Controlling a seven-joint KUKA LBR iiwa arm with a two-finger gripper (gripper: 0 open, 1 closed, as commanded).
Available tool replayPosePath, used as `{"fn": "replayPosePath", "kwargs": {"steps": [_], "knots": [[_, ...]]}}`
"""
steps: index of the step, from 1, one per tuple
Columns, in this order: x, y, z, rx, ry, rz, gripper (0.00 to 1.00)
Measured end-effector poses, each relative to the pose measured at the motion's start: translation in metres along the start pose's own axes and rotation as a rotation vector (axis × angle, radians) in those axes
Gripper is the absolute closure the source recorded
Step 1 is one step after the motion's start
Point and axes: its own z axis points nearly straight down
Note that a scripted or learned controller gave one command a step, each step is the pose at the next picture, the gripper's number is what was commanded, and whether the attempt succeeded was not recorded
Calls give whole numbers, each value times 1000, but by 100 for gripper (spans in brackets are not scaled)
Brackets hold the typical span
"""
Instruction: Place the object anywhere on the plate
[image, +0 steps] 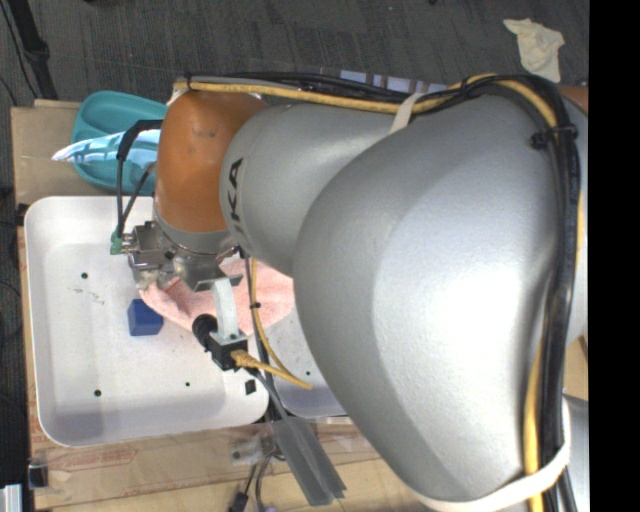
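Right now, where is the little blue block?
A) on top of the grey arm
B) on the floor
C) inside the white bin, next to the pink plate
C: the blue block sits on the white bin floor, just beside the pink plate.

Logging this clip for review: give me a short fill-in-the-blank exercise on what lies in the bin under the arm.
1. The small block lying in the white bin is coloured ____.
2. The pink plate lies partly hidden under the ____.
3. The block sits just off the plate's ____ edge in the camera view.
4. The band above the arm's wrist is coloured ____.

Missing words: blue; arm; left; orange
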Motion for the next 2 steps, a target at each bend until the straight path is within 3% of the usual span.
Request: {"fn": "replayPosePath", "kwargs": {"steps": [1,2], "knots": [[-91,-32,-12,-2,0,24,100],[19,-35,59,-1,1,-72,100]]}}
